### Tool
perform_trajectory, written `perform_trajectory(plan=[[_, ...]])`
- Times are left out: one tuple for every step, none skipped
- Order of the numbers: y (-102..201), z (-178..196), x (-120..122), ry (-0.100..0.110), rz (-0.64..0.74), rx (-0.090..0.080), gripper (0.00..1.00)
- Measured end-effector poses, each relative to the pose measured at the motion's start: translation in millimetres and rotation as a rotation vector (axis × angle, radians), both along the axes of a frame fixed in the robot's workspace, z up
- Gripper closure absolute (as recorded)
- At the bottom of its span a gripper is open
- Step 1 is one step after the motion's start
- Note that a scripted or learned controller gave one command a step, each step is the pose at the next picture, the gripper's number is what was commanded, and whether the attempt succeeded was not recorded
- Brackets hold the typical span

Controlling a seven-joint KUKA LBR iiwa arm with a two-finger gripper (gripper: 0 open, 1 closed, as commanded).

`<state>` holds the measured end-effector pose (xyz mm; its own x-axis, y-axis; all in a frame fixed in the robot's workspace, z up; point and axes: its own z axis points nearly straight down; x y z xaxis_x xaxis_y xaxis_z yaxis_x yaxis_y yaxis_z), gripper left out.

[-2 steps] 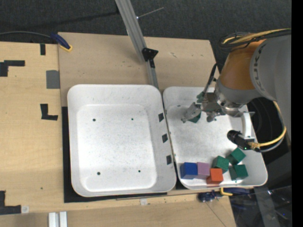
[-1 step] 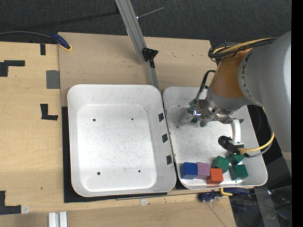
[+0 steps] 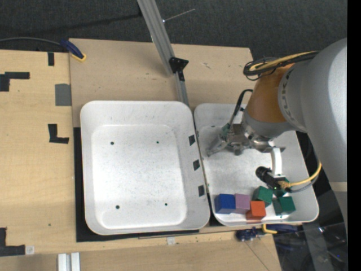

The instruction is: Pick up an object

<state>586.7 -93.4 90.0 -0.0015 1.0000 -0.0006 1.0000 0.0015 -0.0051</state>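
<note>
Step in hand, as I judge: reach for 1 of the blocks. They sit packed at the near edge of the right bin (image 3: 211,114): blue (image 3: 225,202), purple (image 3: 242,202), orange (image 3: 257,209), 2 green (image 3: 263,195). Best pick is blue, outermost w/ free side; come straight down, avoid bin wall. Tool (image 3: 217,145) hangs over bare bin floor, well apart from blocks, holding nothing; spread or pressed together, can't tell.

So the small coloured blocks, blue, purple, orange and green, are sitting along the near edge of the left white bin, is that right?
Not quite. The small blue block, purple block, orange block and green blocks sit along the near edge of the right white bin, not the left one, as the camera view shows.
</note>
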Motion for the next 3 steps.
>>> perform_trajectory(plan=[[1.0, 11.0, 0.4, -0.001, 0.001, 0.002, 1.00], [-0.3, 65.0, 11.1, -0.008, 0.000, 0.000, 1.00], [3.5, 112.0, 4.2, -0.008, 0.000, 0.001, 1.00]])
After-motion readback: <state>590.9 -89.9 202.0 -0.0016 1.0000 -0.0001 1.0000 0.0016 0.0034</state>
